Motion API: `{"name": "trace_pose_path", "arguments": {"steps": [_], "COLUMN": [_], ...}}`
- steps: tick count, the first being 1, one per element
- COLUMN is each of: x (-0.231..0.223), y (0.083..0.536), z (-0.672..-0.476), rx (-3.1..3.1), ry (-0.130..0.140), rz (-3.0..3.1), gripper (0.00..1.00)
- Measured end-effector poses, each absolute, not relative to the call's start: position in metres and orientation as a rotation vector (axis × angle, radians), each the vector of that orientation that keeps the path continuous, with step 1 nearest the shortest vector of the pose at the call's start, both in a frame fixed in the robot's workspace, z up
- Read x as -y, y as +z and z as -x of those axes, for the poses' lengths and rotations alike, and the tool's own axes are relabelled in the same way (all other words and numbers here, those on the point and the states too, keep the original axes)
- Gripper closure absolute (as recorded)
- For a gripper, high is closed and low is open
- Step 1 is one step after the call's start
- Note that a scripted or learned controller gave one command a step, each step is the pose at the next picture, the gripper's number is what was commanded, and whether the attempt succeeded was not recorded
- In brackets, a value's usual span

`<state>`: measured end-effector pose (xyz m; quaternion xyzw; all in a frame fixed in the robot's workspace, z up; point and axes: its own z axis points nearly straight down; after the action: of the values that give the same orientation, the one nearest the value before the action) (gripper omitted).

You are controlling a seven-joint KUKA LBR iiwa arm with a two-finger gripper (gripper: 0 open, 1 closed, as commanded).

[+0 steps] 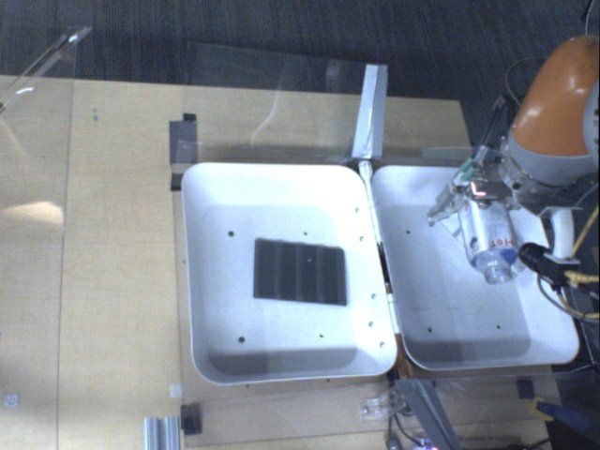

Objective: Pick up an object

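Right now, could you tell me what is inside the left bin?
A dark ribbed rectangular pad lies flat near the middle of the left bin. Whatever is beneath the pad is covered.

Left bin (202,251) is mostly open floor for me; a dark ridged mat (301,271) lies flat mid-bin. Right bin (412,326): my arm (562,101) and a clear bottle (489,237) crowd the far right, near-left floor free. Raised rims between bins.

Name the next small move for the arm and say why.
Probably a short straight lift. The gripper sits at the upper end of the clear plastic bottle in the right bin, though the grip itself is unclear. Raising a little would show whether the bottle comes up.
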<state>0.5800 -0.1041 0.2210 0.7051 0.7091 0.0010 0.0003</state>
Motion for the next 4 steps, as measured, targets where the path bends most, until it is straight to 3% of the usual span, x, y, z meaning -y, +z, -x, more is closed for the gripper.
{"name": "trace_pose_path", "arguments": {"steps": [1,2,3,4], "x": [0.173,0.196,0.206,0.205], "y": [0.175,0.114,0.101,0.143], "z": [-0.580,-0.577,-0.652,-0.612], "rx": [-2.276,-2.345,-2.446,-2.749], "ry": [0.003,0.007,0.021,0.005], "rz": [-2.162,-2.080,-1.923,-1.505], "gripper": [0.00,0.00,0.00,0.00]}}
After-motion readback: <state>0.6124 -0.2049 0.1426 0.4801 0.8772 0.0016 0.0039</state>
